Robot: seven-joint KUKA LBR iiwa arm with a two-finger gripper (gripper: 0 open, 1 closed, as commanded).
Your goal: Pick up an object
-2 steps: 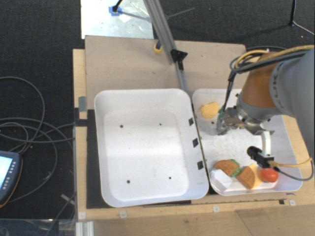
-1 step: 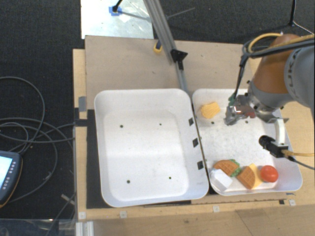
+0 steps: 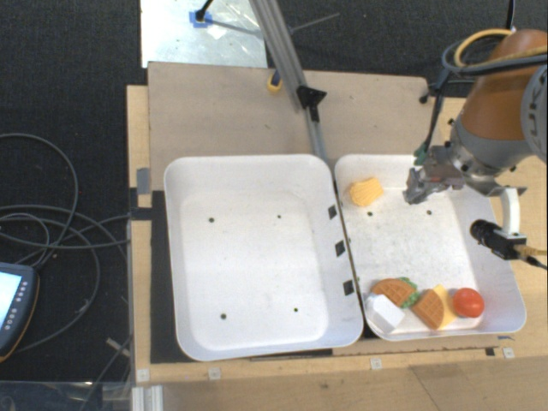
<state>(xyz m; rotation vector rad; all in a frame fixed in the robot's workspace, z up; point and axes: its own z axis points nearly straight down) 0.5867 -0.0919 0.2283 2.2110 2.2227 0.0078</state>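
End effector (image 3: 414, 188) hangs over the right bin (image 3: 445, 234) on the counter (image 3: 223, 110), grip state impossible to tell, with a yellow sponge-like lump (image 3: 366, 192) lying just beside it, toward the left bin (image 3: 257, 255).

Two bins side by side, frame centre: left bin (image 3: 184, 255); right bin (image 3: 505, 315) holding sponge (image 3: 366, 193) upper left, toy foods (image 3: 425, 301) along lower edge.

No legible text or labels anywhere; perhaps something on the tablet screen (image 3: 8, 302), unreadable.
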